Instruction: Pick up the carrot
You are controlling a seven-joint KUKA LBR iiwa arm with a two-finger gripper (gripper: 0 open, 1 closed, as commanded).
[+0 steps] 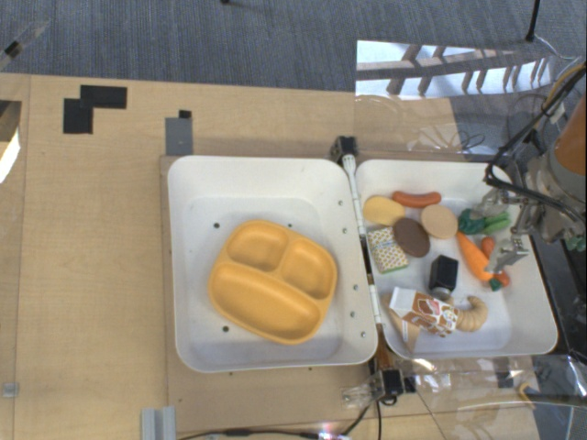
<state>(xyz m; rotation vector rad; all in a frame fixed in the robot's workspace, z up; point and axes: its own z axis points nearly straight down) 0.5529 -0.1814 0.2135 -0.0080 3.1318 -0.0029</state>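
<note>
carrot [474, 256] beside jaws [510, 246], right bin [541, 324]

Orange carrot [474, 256], slanted, in right bin [541, 337]

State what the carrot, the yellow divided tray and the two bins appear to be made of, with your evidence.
Carrot: probably moulded plastic toy food, given its uniform orange and smooth surface.
Yellow divided tray: likely plastic, one even colour, rounded moulded compartments, faint sheen.
Bins: seemingly white plastic, matte, with rounded corners, though painted metal can't be ruled out.
</note>
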